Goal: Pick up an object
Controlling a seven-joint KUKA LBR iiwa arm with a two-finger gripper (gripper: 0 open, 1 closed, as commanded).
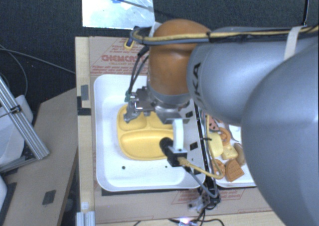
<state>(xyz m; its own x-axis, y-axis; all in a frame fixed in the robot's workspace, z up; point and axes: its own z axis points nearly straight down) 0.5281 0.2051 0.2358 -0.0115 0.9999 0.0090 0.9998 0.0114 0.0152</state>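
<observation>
The big grey arm (249,85) with its orange band (172,65) leans low over the shallow white plastic left bin (107,135). Its gripper (132,112) is down inside that bin, near the far-left part of it, right at the far edge of a pale yellow plastic tray with moulded compartments (142,143). From where I stand I cannot tell whether the gripper is released or clenched, nor whether it touches the tray; the metal parts are too tangled against the yellow. The tray lies flat in the middle of the left bin, with part of it hidden under the wrist.

Just beside the left bin, on its right, is the second white bin (246,184), mostly covered by the arm. A brown square waffle-like piece (234,170) and a yellow chunk (215,146) lie in it, close together. Under the left bin is a tan cardboard sheet with red print (112,60).
</observation>
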